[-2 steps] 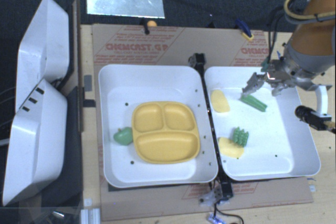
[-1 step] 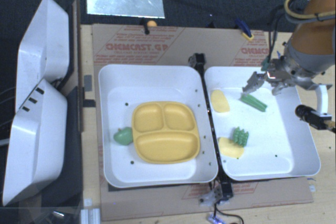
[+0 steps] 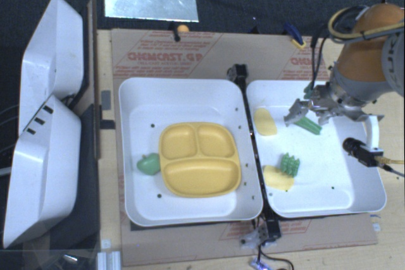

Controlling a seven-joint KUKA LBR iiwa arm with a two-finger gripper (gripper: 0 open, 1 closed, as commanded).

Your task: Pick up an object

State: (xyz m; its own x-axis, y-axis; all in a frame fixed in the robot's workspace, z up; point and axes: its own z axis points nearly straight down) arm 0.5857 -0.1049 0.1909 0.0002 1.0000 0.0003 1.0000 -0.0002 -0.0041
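Two bins on the worktop, and the jaws hang spread over the green stick at about 1 o'clock in the right bin, so looks like pre-grasp, next up drop and pinch.

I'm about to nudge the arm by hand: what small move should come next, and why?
Probably a short descent onto the green elongated piece. The end effector sits at that piece in the right bin, at its upper left end, but the view does not show it gripped. The green ridged block and the yellow pieces lie farther off.
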